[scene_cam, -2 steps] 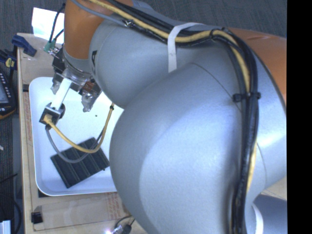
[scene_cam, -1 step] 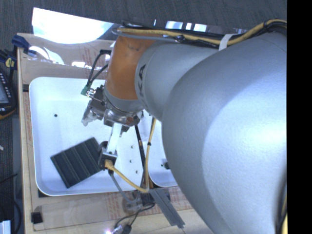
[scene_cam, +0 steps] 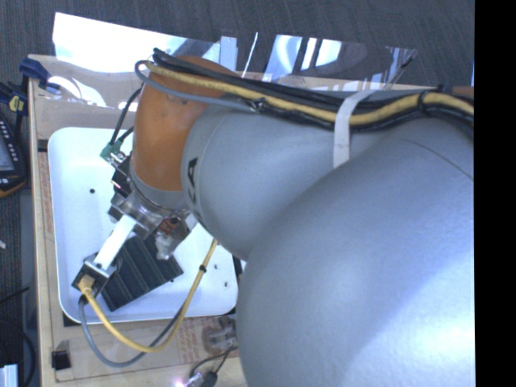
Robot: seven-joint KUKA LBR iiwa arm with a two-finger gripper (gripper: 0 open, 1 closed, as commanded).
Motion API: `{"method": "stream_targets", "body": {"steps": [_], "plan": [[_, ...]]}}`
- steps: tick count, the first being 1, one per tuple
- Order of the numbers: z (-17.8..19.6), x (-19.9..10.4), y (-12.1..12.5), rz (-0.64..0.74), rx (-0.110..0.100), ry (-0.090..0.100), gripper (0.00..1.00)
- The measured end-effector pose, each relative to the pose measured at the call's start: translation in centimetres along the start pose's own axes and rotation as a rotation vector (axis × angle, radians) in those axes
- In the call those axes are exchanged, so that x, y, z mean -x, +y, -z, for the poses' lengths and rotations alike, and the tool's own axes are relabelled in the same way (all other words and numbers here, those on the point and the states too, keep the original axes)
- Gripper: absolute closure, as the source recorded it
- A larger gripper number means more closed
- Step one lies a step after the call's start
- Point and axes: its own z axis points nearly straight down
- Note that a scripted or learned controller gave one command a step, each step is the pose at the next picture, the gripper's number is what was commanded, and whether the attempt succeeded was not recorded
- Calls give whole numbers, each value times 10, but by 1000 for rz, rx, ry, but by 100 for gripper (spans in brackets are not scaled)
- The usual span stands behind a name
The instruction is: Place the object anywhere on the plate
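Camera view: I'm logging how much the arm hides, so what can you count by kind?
Arm: 1
Tool: 1
White bin: 1
Yellow cable: 1
Total: 4

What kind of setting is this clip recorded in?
Most likely a robotics lab or test bench: a large grey arm with an orange band and strapped-on cables reaches over a shallow white bin on a wooden bench, with dark carpet behind.

Grey KUKA arm (scene_cam: 355, 248) w/ orange band (scene_cam: 161, 135)
Black & yellow cables (scene_cam: 306, 103) along top, white strap (scene_cam: 345, 131); yellow cable loop (scene_cam: 181, 313) lower left, black ribbed block (scene_cam: 141, 276).
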Motion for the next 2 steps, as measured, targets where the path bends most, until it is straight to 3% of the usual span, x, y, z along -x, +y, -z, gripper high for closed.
{"method": "stream_targets", "body": {"steps": [1,2], "plan": [[8,-1,-2,9,-4,-5,100],[-132,-14,-12,-307,0,-5,100]]}}
